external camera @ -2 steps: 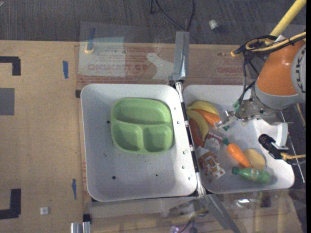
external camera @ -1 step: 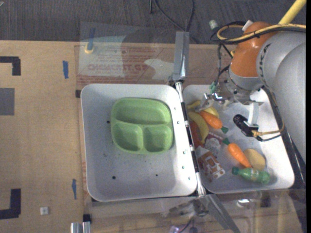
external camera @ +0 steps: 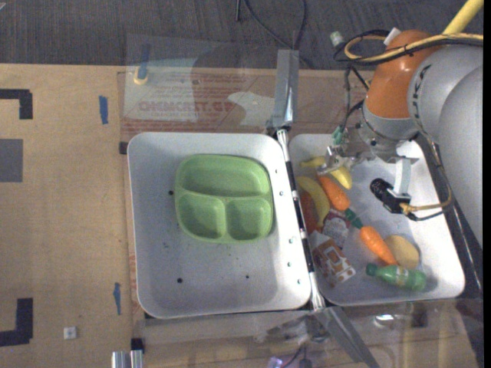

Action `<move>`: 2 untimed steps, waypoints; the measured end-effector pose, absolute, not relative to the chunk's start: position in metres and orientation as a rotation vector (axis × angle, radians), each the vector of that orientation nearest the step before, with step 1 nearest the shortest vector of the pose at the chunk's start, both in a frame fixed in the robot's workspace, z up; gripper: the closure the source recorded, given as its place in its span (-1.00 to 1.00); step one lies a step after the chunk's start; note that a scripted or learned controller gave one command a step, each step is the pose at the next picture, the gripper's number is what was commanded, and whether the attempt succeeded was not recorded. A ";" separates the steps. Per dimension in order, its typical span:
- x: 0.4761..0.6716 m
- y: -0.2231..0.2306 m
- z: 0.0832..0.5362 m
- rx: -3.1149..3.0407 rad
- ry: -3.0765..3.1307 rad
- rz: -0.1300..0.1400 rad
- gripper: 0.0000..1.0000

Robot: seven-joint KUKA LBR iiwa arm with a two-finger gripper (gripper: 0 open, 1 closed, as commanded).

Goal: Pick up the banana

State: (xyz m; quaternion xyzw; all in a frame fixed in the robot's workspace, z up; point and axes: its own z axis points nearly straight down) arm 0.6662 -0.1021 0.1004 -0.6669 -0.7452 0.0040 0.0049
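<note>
Just below the gripper (external camera: 337, 153), whose opening I cannot tell, lies the banana (external camera: 313, 190), close by.

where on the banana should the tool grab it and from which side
Probably the banana's middle, from straight above, closing across its narrow width. It lies flat along the right bin's left wall, curving lengthwise, with a carrot close against its right side, so a sideways approach looks blocked. The tool is near its upper end.

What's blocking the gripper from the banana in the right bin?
Mainly a carrot: it lies right against the banana, on the side the gripper is on. A red item touches the banana's other side. The gripper sits over the banana's upper end; nothing else visible intervenes.
</note>
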 end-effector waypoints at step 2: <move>0.668 -0.023 0.196 -2.094 -2.348 -0.002 1.00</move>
